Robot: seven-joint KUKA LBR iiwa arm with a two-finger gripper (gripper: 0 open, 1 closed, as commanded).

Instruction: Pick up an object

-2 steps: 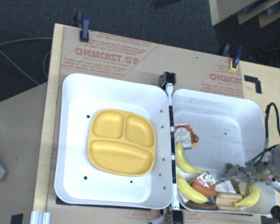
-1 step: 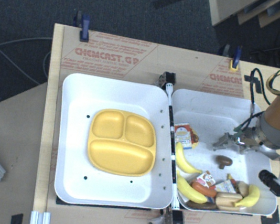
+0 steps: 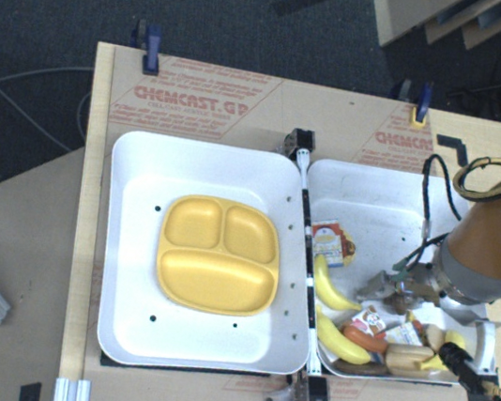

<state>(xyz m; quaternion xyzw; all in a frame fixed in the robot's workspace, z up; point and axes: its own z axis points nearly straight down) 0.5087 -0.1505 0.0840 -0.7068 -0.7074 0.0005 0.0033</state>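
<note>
The right bin holds a pile of toy food along its front and left side. One yellow banana curves beside the divider, and a second banana lies nearer the front edge. A red and white packet sits behind them. A red sausage-like piece and a brown bread-like piece lie to the right of the bananas. My gripper is low in the right bin, just above the pile and right of the upper banana. Nothing shows as held.
The left bin carries a yellow divided plate at its middle. The grey arm with its orange band covers the right bin's right side. Black cables loop over the arm. Blue clamps hold the board's back edge.
</note>
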